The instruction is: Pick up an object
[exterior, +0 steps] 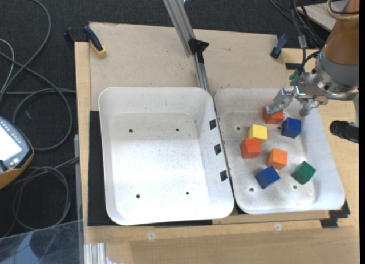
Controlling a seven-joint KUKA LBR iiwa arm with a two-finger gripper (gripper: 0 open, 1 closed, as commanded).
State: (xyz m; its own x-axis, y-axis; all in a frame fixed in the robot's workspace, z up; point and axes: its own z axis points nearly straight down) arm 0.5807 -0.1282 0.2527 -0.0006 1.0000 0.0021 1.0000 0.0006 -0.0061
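A pale wooden bench (142,57) stands on dark carpet (40,40), held by blue clamps (94,39) at its far corners. Black cables (34,114) loop across the floor at left. A grey metal pole (181,23) slants up from the bench's far middle.

No readable text, label, brand, number or sign is showing on anything lying in this camera view.

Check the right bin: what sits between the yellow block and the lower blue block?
In the camera view, the two orange blocks lie between the yellow block and the lower blue block.
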